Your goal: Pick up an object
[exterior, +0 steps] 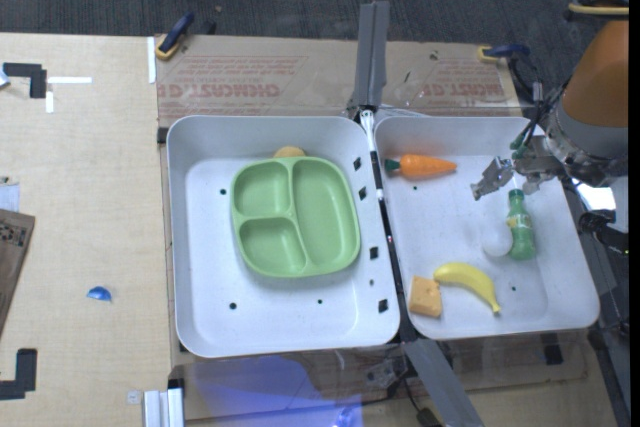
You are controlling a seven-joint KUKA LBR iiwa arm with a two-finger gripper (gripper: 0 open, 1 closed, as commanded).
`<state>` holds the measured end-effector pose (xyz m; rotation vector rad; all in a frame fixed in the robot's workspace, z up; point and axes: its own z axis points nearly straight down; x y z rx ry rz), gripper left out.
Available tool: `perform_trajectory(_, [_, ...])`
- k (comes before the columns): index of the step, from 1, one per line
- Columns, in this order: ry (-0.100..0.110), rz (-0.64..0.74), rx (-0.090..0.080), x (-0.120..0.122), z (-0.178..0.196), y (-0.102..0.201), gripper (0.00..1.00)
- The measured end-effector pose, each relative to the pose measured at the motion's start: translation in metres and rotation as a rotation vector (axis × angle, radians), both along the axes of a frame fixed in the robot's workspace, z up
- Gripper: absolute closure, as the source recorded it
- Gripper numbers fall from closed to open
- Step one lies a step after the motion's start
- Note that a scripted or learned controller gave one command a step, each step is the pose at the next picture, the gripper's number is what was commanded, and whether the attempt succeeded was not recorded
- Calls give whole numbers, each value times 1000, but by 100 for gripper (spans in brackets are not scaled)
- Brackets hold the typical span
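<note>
One end effector (497, 179), fingers spread and holding nothing, hangs over the right bin (570, 315) just above a green bottle (519, 226). Lying flat, the bottle is probably light, rigid and slick; a grasp across its middle seems safest. A carrot (423, 167) lies nearby.

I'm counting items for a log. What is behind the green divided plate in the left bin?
A small yellowish thing peeks out past the green plate at its far edge. The plate covers most of it, so I cannot tell what it is.
</note>
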<state>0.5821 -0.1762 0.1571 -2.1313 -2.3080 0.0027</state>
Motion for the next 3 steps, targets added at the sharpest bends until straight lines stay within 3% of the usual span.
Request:
perform_trajectory(1, [-1,45,1,-27,-65,-28,0])
perform_trajectory(2, [-2,43,1,-27,-57,-28,100])
perform_trajectory(3, [0,-128,0,-1,48,70,100])
